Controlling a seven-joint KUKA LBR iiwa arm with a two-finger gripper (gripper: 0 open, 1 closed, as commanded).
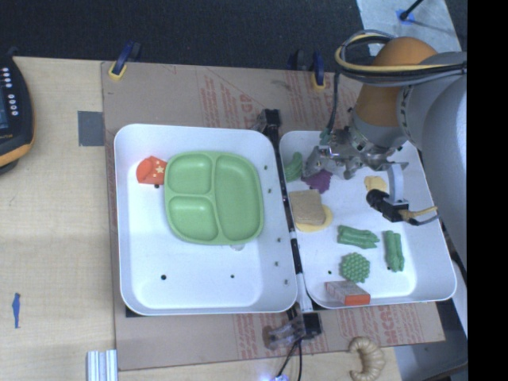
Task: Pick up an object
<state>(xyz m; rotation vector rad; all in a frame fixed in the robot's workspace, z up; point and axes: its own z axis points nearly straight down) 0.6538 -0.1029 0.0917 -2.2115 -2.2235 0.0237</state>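
Faint red print on cardboard [230, 101]

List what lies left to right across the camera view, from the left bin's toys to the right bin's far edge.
Red toy → green divided plate → sandwich toy → green bumpy ball → green stick at right.

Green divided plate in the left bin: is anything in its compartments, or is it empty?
Empty. The green divided plate shows three bare compartments; the red item lies outside its rim.
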